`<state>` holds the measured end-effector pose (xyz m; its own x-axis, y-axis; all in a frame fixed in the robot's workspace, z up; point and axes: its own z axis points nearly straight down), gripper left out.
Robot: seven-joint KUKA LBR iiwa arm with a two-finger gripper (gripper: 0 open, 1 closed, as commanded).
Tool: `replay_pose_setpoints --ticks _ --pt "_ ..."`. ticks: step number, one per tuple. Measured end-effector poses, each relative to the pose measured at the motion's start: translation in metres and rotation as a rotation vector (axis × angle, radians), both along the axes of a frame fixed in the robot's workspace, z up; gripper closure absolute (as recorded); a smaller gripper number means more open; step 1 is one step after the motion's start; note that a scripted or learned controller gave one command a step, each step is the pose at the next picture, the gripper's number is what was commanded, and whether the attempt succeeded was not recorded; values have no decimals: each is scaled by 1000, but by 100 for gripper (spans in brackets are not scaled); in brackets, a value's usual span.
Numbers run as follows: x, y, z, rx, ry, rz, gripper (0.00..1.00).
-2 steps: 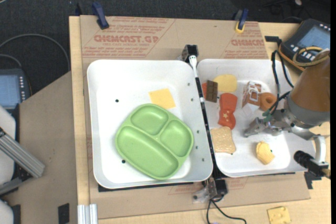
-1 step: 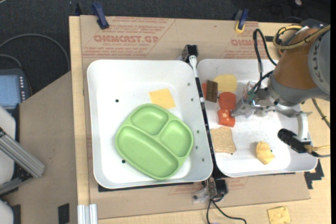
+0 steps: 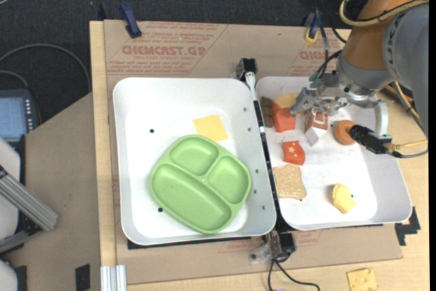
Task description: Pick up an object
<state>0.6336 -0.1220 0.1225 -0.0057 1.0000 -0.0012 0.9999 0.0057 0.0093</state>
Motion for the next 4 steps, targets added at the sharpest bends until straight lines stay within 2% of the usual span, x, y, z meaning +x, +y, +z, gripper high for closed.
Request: replay_pose_setpoints --ticks 1,2,3,4 --pt "31 6 -18 -8 -16 -6 0" --pt "-22 -46 -36 -2 9 -11 0" --pt "-19 -43 -25 -1 3 -6 100" --pt "-53 6 -1 4 13 -3 100"
